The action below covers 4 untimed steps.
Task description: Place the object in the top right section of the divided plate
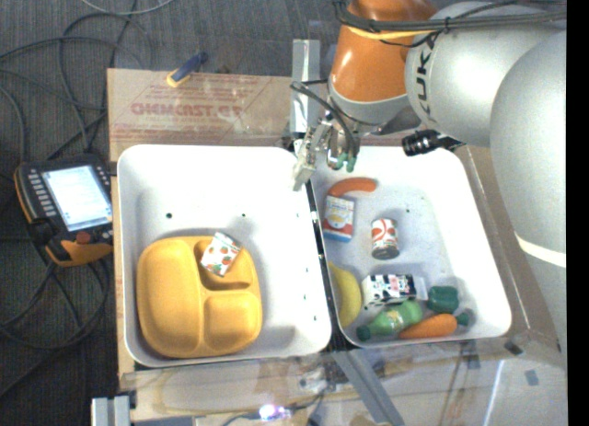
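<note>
1. Nearest the camera, along the front wall of the right shallow white bin [479, 231], we find a green plastic bottle [394, 319], an orange toy carrot [429, 326] and a small dark green block [443, 298], all crowded together.
2. Just behind these lies a black-and-white milk carton [387, 288] on its side, with a yellow toy banana [347, 293] to its left against the wall between the bins.
3. Farther back in the same bin we note a small red-and-white can [384, 237], a white-and-blue cup with a red label [339, 219] and an orange-red sausage-shaped toy [352, 186].
4. The left shallow white bin [175, 176] holds a yellow divided plastic plate [189, 309] in its front left area.
5. A small white carton printed with red and green fruit [219, 255] (the task object) rests tilted in the plate's top right section, leaning toward the divider ridge.
6. The two-finger gripper [317, 159] hangs over the back end of the wall between the bins, well apart from the plate and the carton.
7. We see nothing held between its fingers [303, 172]; how wide they stand, we cannot tell.
8. Outside the bins, a handheld control pendant with a lit screen [66, 199] lies on the left, and a flat brown cardboard sheet [198, 111] lies behind the left bin.
</note>
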Tool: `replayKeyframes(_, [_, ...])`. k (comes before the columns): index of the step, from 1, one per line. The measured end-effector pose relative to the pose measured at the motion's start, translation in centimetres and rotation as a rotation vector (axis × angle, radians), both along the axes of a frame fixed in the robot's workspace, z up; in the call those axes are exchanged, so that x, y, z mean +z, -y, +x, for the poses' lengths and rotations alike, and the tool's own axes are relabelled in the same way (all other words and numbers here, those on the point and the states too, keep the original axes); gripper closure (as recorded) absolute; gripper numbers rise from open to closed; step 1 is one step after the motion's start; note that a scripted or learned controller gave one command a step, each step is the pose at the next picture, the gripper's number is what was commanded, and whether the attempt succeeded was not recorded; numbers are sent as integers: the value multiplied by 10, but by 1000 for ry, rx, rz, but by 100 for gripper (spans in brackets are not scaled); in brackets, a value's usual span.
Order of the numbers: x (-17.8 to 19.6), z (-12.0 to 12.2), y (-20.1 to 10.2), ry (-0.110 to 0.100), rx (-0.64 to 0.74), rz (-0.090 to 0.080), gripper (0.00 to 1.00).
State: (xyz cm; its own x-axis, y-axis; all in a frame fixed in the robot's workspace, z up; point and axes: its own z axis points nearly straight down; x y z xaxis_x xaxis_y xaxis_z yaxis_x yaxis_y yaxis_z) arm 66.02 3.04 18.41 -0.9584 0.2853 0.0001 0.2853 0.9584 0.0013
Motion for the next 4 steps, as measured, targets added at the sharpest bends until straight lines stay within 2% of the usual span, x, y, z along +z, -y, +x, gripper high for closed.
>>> replayKeyframes(1, [90,-4,29,4,-40,0,100])
replayKeyframes(2, [1,-7,-32,-1,-522,-2,100])
replayKeyframes(3, [112,-3,45,1,-335,-5,100])
replayKeyframes(4, [-1,-37,-25,-1,-272,-1,100])
